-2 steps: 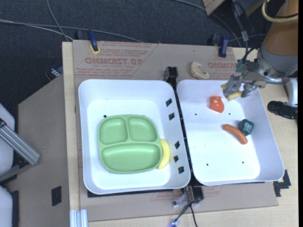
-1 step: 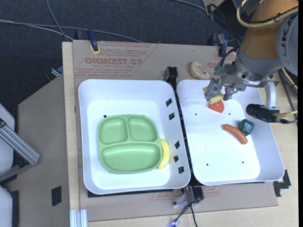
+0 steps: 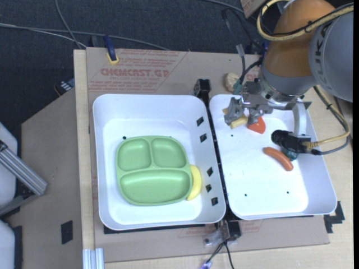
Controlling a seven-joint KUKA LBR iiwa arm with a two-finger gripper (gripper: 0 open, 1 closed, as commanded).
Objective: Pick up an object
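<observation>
**A:** What's in the left bin (image 3: 106, 167)?

**B:** A green divided plate (image 3: 151, 170), sitting toward 6 o'clock. A curved yellow piece (image 3: 194, 182) touches its rim at 3 o'clock.

**A:** And the right bin (image 3: 269, 195)?

**B:** The gripper (image 3: 244, 115) hangs at its 11 o'clock corner, low over a yellow chunk (image 3: 238, 123) and a red-orange piece (image 3: 257, 126), which lie just beside each other. An orange sausage-shaped thing (image 3: 279, 158) lies apart, at 4 o'clock from them.

**A:** Is it grasping anything?

**B:** I cannot tell whether it's released or clenched, and nothing looks lifted.

**A:** So which step is this?

**B:** I'd say the descent onto a target. The next move calls for centring on one piece rather than straddling both, then clamping and rising straight up.
</observation>
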